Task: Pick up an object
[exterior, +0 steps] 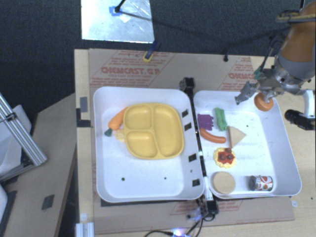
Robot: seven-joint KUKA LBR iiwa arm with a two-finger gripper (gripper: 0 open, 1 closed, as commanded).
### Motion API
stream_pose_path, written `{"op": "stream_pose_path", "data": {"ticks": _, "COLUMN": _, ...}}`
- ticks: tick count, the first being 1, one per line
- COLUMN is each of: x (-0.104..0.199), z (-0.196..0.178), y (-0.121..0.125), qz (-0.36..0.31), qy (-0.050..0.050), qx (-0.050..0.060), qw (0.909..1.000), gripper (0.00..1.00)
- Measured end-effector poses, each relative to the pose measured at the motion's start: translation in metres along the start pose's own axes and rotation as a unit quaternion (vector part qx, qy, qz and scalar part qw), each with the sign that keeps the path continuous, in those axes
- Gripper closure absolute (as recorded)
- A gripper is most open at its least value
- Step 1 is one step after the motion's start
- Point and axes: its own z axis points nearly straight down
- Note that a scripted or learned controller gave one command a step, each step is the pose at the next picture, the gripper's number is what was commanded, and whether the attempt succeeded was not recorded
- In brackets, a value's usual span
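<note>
My gripper point(253, 94) hangs over the far right corner of the right bin point(276, 147), below the grey and orange wrist. Right beside it, near the bin's back wall, is an orange round piece point(264, 103); whether the gripper touches it I cannot tell. Lying in the right bin are a purple piece point(205, 121), a green piece point(219, 118), a red sausage point(213, 137), a tan wedge point(236, 135), a small yellow tart with red topping point(224, 157), a round tan bun point(223, 182) and a small can point(260, 182) on its side.
The left bin point(106, 172) holds a yellow divided plate point(150, 131), with a carrot point(117, 118) and a pale yellow bit point(120, 136) at its left edge. A black clip strip point(192, 132) joins the two bins. A black fitting point(298, 118) sits right of the right bin.
</note>
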Motion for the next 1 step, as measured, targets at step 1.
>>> {"op": "stream_pose_path", "data": {"ticks": 1, "x": 0.0004, "z": -0.0082, "y": 0.0023, "qz": -0.001, "qy": -0.001, "qx": -0.006, "qw": 1.0, "gripper": 0.0}}
